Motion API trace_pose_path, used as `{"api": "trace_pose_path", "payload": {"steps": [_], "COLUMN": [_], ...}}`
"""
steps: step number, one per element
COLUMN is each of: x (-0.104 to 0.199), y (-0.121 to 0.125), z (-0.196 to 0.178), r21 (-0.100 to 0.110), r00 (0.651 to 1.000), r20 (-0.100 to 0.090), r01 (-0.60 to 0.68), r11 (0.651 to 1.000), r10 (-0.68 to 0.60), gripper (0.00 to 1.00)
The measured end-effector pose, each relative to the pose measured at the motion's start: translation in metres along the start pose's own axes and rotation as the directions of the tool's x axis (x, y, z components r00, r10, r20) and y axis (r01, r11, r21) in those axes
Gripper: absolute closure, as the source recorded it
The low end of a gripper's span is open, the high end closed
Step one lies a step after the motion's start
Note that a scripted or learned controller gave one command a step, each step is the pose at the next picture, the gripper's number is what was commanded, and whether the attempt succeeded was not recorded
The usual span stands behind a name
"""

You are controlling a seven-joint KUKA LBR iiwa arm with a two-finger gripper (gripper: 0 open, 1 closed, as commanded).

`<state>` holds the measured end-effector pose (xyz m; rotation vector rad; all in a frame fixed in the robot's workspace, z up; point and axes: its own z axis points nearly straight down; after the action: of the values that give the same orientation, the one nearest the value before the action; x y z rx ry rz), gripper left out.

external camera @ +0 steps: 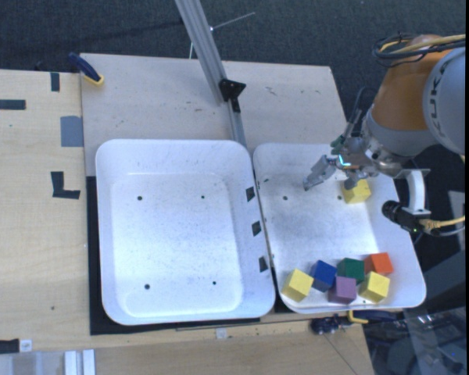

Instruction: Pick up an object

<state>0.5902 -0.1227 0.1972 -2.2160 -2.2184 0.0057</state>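
Observation:
My gripper (pixel 329 183) hangs over the upper part of the right bin (pixel 313 233), open, with one finger (pixel 316 176) splayed out to the left and nothing between the fingers. A yellow cube (pixel 357 191) lies on the bin floor just right of the gripper, close by the right finger. Along the bin's front edge several more cubes cluster: yellow (pixel 298 284), blue (pixel 324 274), green (pixel 349 269), purple (pixel 345 288), another yellow (pixel 376 287) and orange (pixel 380 263).
The left bin (pixel 172 233) sits alongside, divided from the right one by raised rims. A slanted metal pole (pixel 211 45) rises behind the bins. The arm's grey and orange body (pixel 414 100) fills the upper right.

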Motion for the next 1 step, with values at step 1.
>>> {"api": "trace_pose_path", "payload": {"steps": [1], "x": [0.0000], "y": [0.0011], "z": [-0.0028], "r21": [-0.005], "r00": [1.000], "r20": [0.001], "r01": [0.001], "r11": [1.000], "r10": [-0.001], "gripper": [0.00]}}
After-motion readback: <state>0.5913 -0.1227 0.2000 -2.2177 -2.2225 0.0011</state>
